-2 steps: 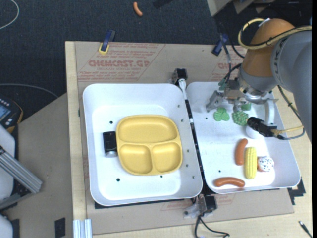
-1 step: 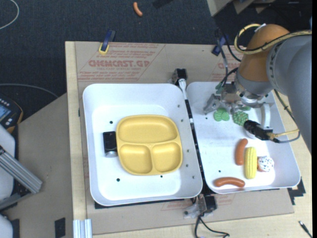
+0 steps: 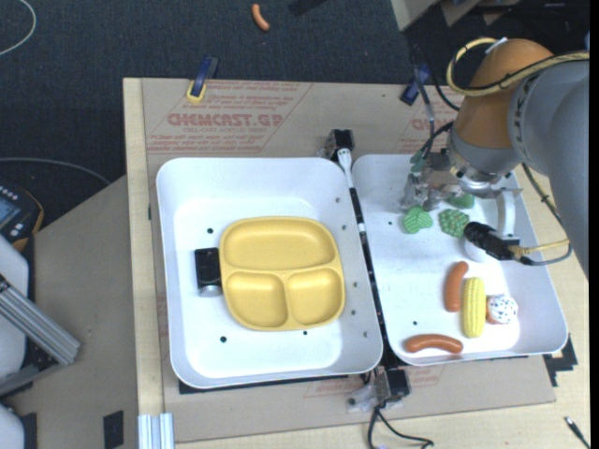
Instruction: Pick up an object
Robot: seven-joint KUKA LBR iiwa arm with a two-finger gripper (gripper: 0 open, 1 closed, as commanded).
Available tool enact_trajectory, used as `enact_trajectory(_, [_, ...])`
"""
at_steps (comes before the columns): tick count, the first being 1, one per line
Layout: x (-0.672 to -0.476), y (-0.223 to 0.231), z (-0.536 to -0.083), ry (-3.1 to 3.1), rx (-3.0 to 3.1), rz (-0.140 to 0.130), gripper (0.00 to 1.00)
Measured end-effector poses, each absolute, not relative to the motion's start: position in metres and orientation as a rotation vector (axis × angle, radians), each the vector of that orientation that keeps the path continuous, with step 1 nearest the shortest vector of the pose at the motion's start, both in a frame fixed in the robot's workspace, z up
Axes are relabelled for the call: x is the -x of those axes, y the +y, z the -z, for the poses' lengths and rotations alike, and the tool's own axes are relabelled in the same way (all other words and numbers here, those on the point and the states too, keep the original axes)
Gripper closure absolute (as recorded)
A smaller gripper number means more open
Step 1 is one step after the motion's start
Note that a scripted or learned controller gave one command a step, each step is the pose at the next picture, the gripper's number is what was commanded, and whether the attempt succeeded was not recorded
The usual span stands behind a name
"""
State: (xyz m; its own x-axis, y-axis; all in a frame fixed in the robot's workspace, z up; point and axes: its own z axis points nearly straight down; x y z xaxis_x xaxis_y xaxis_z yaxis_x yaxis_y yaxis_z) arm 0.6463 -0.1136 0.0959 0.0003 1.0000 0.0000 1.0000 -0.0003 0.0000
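In the right bin (image 3: 402, 279) lie two green leafy pieces (image 3: 418, 220) (image 3: 454, 222), two sausages (image 3: 455, 285) (image 3: 433, 344), a yellow corn cob (image 3: 474, 306) and a small white speckled piece (image 3: 502, 311). My gripper (image 3: 427, 187) is down at the bin's far end, just above and behind the left green piece. Its fingertips are small and dark against the clutter, and nothing visibly sits between them.
The left bin (image 3: 178, 251) holds a yellow three-part tray (image 3: 279, 271) with a black block (image 3: 207, 268) at its left side. The arm's orange band (image 3: 496, 92) and grey body hang over the right bin's far right corner. A black divider (image 3: 360, 232) runs between the bins.
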Motion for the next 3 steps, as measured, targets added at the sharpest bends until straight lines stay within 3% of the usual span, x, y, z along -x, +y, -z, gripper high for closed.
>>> enact_trajectory(3, [-0.639,-0.118,-0.227,2.218,-2.217,-0.005,1.00])
